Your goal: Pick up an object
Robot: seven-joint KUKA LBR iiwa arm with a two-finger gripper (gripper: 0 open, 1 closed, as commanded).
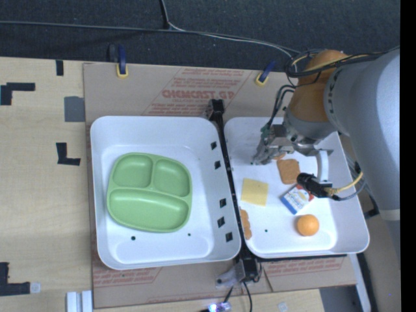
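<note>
Here, going from the left, the left bin (104,135) carries a green divided plate (149,192) near its centre. In the right bin (351,239) the first thing is a yellow square (255,192), flat like a slice of cheese, a little toward 9 o'clock of the centre. At 12 o'clock of it hangs the claw (263,153), low over the bin floor — whether it is open or closed I cannot tell. Just at 3 o'clock of the claw lies a brown cracker-like piece (288,169), then a small blue and white packet (296,199) and, at 5 o'clock in the bin, an orange ball (307,225). The cracker piece is the nearest object; it looks light, stiff and thin, probably brittle — I would take it across its short edges, gently.
</note>
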